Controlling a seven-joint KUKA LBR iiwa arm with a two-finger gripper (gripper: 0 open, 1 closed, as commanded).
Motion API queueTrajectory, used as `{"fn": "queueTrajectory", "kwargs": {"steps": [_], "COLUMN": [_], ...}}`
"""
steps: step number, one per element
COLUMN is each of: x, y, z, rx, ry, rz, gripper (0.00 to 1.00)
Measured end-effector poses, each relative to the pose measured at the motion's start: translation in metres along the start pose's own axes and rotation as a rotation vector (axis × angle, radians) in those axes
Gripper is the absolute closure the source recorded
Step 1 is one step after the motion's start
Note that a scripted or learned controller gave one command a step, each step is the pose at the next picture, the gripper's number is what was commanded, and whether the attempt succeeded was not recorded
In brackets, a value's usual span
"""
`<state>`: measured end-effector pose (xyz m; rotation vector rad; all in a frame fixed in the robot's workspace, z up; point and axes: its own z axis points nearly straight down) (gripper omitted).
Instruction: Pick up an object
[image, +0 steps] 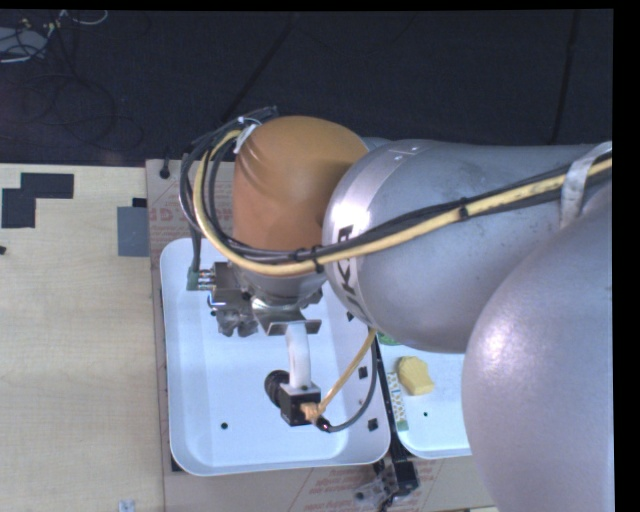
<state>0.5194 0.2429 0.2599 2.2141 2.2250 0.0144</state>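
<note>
within the right bin (440, 436), a yellow block (415, 377) lies lengthwise, roughly top-to-bottom.

Left bin (195, 400) beside right bin (440, 425) (both white)

Bright light from overhead glares off the grey arm (520, 330) and the white bin (200, 400). The room behind is dark, and the whole picture is a little soft.

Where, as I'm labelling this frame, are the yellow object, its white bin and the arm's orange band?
yellow object (415, 377): camera view, its top face.
white bin (440, 428): camera view, bare floor.
orange band (290, 180): camera view, its rounded top.
</note>
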Motion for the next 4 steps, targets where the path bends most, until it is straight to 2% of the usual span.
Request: {"fn": "queueTrajectory", "kwargs": {"steps": [1, 2, 3, 4], "x": [0.002, 0.002, -0.002, -0.133], "y": [0.053, -0.047, -0.044, -0.045], "z": [-0.108, -0.116, 0.124, 0.121], "rx": [-0.002, 0.015, 0.027, 0.017], "ry": [-0.002, -0.005, -0.014, -0.011], "rz": [0.001, 0.000, 0.006, 0.019], "gripper": [1.00, 1.00, 1.00, 1.00]}}
